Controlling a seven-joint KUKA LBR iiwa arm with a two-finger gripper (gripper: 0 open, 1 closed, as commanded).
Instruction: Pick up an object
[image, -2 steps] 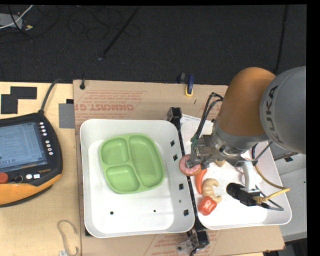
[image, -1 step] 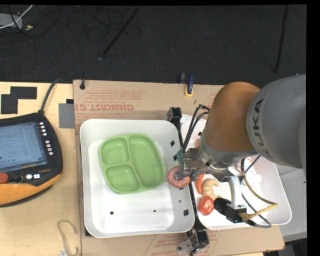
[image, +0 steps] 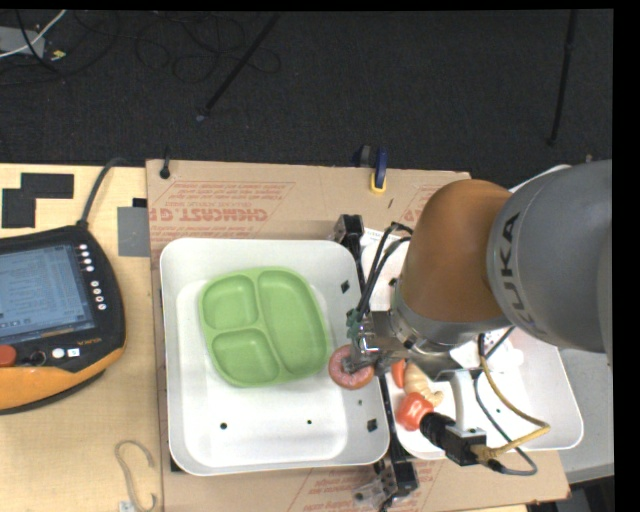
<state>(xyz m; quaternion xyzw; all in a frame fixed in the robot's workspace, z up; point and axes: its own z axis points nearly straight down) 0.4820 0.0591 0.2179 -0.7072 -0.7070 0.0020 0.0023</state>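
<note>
Green divided plate (image: 265, 326) in left bin (image: 190, 400) — end effector (image: 375, 345) grip hidden, cannot tell.

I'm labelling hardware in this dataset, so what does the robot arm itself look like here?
The arm is a bulky rounded body in glossy grey, with raised KUKA lettering on its shell. Above the wrist sits a wide orange-brown band. Below that is a darker metal flange. Thin black and yellow cables loop out beside it, running to a small black connector block.
</note>
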